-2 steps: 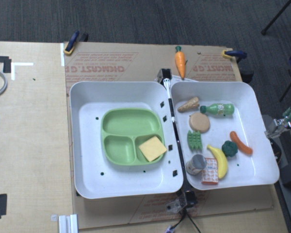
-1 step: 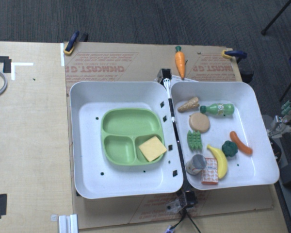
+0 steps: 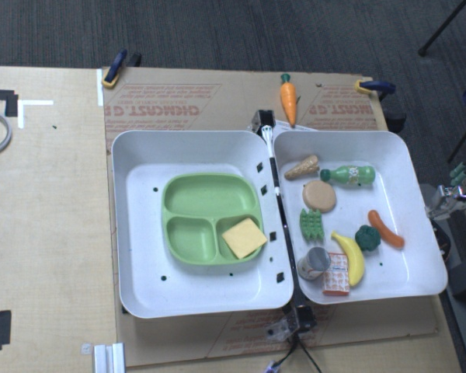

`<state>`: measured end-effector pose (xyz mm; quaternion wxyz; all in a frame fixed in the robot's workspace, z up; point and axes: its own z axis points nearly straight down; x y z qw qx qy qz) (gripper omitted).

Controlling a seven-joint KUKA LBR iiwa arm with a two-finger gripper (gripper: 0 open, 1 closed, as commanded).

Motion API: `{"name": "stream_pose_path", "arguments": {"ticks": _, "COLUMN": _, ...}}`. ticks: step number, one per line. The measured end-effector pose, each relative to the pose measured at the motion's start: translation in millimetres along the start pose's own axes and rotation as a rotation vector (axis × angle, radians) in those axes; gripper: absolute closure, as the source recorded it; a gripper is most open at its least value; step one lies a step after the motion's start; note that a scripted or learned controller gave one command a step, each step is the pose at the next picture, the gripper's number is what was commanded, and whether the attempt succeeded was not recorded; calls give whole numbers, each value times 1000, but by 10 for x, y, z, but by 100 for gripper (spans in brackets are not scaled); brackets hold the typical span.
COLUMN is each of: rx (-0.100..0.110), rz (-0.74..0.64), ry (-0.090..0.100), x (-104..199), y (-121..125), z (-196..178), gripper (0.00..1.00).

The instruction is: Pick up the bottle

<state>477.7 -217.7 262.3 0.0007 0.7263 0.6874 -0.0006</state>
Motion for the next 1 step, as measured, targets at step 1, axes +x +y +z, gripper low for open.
{"name": "stream_pose_path", "arguments": {"ticks": 1, "rx": 1, "rz": -11, "ry": 1, "x": -14, "y": -2, "z": 103, "gripper": 100}}
